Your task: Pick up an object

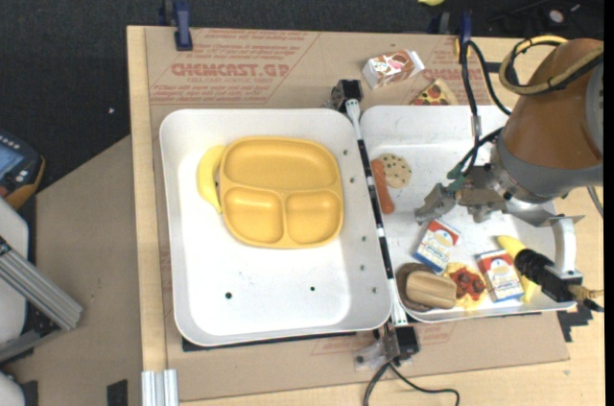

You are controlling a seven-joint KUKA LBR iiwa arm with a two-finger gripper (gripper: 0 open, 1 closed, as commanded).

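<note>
The gripper [451, 199] hung over the right bin [422, 126], fingers spread and holding nothing. Just below it lay a small carton [436, 248]; left of it, a cookie [392, 171] and hot dog [382, 186]. A second carton [501, 275] and a burger [427, 289] crowded the lower right corner. The yellow divided tray [281, 190] sat in the left bin [192, 279].

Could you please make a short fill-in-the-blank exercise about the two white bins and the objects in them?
1. The yellow divided plate lies in the ____ bin of the camera view.
2. That plate has ____ compartments.
3. The gripper hovers over the ____ bin.
4. The round cookie lies in the same bin as the small carton, nearer its ____ edge.

Missing words: left; three; right; far
</note>
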